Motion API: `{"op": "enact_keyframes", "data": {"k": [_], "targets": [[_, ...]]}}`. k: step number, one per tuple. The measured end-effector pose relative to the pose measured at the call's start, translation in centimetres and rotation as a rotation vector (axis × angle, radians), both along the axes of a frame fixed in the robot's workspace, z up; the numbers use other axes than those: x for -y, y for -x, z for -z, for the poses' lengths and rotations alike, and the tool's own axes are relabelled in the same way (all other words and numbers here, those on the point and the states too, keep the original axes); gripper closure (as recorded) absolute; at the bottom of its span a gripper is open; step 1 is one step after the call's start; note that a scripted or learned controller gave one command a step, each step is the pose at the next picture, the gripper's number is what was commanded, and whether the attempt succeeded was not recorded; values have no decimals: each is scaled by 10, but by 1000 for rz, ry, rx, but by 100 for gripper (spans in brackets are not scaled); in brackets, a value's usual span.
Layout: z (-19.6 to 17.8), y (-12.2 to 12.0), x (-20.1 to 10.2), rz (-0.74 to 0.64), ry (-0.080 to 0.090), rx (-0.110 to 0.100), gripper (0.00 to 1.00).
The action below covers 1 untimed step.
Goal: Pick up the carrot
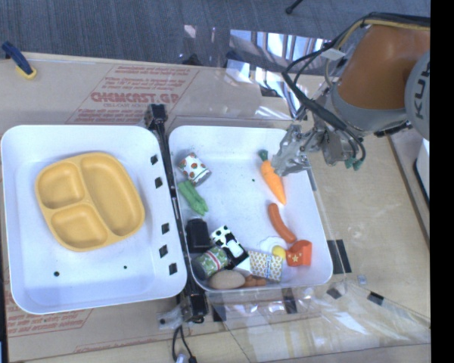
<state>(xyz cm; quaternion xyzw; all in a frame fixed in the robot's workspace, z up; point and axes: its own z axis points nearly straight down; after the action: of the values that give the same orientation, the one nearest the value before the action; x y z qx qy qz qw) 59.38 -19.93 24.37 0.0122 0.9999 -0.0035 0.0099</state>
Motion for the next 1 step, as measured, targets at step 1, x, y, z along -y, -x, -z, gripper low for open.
{"op": "enact_keyframes", "data": {"k": [1], "targets": [[142, 95, 11, 26, -7, -16, 100]]}}
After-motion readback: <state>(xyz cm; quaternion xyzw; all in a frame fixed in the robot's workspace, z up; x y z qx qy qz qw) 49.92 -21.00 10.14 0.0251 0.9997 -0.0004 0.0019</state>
